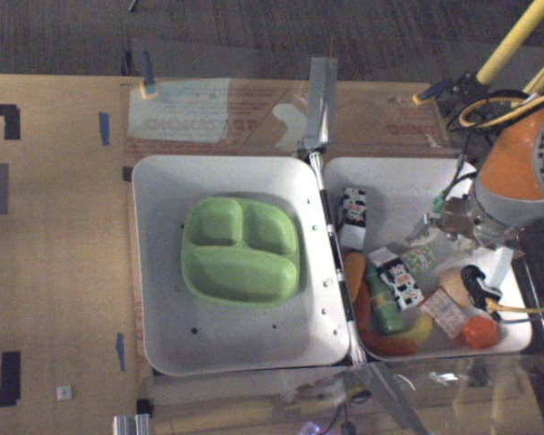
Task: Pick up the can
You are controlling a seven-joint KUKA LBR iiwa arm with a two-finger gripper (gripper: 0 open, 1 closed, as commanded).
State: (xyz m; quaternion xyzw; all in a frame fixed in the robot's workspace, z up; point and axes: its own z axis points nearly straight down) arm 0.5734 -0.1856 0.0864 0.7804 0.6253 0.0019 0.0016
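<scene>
We see even, soft light from above, with warm tone on the wooden bench. The white bins are bright, almost washed out, with faint shadows under the green plate. The picture is slightly soft and grainy; small items at right look blurred.

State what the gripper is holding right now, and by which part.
It cannot be told. The gripper sits low over the right bin, near the can, but the view shows nothing clearly between its fingers.
</scene>
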